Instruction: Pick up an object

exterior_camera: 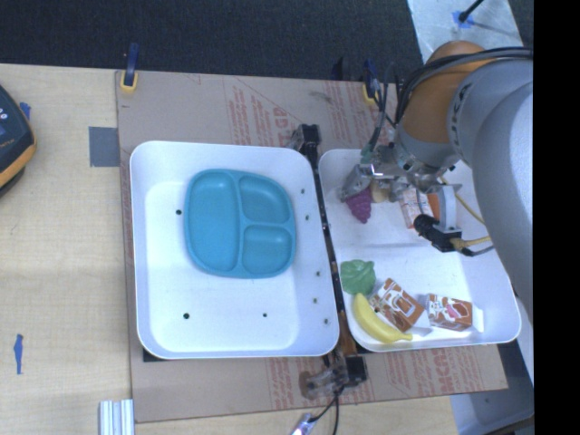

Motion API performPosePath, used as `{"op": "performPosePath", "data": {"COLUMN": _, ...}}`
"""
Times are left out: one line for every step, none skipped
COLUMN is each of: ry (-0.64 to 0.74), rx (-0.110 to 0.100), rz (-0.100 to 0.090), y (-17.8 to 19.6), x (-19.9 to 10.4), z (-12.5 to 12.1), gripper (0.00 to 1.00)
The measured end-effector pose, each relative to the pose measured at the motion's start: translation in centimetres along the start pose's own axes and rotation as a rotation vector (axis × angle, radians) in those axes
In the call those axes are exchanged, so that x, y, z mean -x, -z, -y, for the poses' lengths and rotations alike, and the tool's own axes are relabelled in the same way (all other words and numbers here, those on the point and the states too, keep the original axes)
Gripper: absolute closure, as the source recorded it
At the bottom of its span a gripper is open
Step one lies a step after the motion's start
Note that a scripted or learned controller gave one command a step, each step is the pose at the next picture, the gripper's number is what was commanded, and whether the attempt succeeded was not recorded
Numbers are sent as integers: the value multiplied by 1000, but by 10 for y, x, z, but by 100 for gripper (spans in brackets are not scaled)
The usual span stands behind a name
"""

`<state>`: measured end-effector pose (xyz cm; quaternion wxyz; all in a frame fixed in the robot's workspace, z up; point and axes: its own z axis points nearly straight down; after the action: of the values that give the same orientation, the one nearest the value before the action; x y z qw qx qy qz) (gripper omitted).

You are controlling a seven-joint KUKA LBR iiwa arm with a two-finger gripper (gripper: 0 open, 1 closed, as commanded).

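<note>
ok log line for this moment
claw over right bin, at purple object | grasp unconfirmed | blue plate in left bin

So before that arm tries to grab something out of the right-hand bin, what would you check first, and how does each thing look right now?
1. Gripper is over the right bin: ok, it sits at the bin's far end.
2. A thing lies close by to pick: ok, the purple toy is just beside the gripper.
3. Toy already between the fingers: cannot tell, the wrist hides that spot.
4. Fingers open enough to close on it: cannot tell.
5. Other things out of the way: ok, the green toy, banana and two snack packets lie at the near end, apart from the gripper.
6. Left bin as a drop place: ok, it bears a blue divided plate with bare floor around it.
</note>
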<state>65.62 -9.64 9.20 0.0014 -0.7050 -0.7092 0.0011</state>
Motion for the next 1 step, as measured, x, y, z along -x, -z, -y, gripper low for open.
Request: {"op": "performPosePath", "data": {"ry": 0, "rx": -1, "rz": 0, "y": 0, "x": -1, "z": 0, "gripper": 0}}
